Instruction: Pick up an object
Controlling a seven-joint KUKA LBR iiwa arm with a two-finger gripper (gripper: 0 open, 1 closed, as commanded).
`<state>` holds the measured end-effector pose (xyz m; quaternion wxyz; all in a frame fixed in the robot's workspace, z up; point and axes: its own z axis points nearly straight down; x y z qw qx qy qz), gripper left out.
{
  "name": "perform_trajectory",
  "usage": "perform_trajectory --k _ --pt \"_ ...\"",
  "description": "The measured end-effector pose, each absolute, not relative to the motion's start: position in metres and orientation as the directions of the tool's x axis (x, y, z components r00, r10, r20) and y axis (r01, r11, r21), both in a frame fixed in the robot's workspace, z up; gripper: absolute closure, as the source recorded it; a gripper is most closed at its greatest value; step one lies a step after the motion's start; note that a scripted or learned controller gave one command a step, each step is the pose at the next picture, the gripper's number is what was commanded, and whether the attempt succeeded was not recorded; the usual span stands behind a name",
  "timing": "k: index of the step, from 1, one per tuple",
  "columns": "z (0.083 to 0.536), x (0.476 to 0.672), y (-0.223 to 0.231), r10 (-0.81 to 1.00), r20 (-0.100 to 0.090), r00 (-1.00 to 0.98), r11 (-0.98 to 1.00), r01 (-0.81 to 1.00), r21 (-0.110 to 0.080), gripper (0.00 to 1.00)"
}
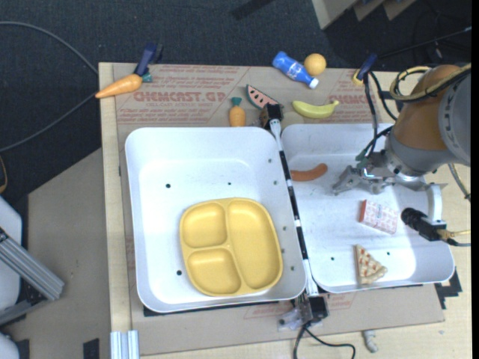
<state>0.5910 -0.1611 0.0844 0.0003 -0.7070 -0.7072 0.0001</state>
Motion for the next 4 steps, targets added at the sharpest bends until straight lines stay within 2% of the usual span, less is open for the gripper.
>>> perform_trajectory --k 1,2,3,4 --pt "0.085 0.661 -0.201 1.000 -0.001 -0.001 0.001 1.000 0.001 0.00" --pt "0.094 0.596 -0.167 1.000 0.000 0.000 0.000 1.000 0.000 0.00" --pt "0.084 0.555 -0.134 1.000 0.001 0.000 0.000 1.000 -0.002 0.00" --pt "0.119 0.589 -0.184 1.000 -0.001 0.001 -0.001 1.000 0.001 0.00"
